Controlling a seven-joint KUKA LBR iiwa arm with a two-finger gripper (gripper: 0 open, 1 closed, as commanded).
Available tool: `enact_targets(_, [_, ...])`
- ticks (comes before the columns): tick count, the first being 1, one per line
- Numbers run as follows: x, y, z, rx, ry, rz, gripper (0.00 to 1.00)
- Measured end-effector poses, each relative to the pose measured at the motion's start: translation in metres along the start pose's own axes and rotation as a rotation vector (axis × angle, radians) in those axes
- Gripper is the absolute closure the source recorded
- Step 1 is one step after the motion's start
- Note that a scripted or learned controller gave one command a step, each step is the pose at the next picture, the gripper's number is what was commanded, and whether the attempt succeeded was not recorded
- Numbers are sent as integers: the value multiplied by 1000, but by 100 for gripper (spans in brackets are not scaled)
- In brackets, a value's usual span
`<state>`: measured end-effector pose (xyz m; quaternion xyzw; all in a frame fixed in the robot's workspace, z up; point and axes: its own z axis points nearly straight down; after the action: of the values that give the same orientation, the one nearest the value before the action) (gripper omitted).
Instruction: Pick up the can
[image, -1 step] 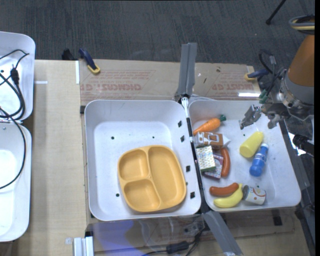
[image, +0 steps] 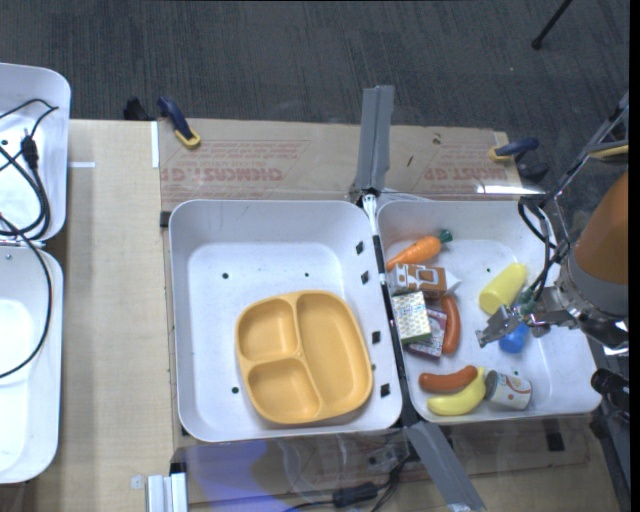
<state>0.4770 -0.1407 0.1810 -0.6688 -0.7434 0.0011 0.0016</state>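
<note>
Gripper (image: 497, 330) hangs over the right bin (image: 470, 225), fingers slightly apart, holding nothing; can (image: 510, 391) lies nearby, its label unreadable

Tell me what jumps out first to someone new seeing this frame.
The yellow divided plate lies alone in the left bin. The right bin is crowded with toy food: carrot, banana, sausages. The can lies in its near right corner, and the gripper hangs just above it, by a blue ball.
</note>
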Motion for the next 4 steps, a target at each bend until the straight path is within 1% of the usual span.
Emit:
enact_targets(1, [-1,1,-9,0,-1,4,100])
enact_targets(2, [51,7,-88,-4,-3,-361,100])
enact_targets(3, [51,7,-88,-4,-3,-361,0])
enact_targets(4, [-13,7,81,-2,-1,-466,0])
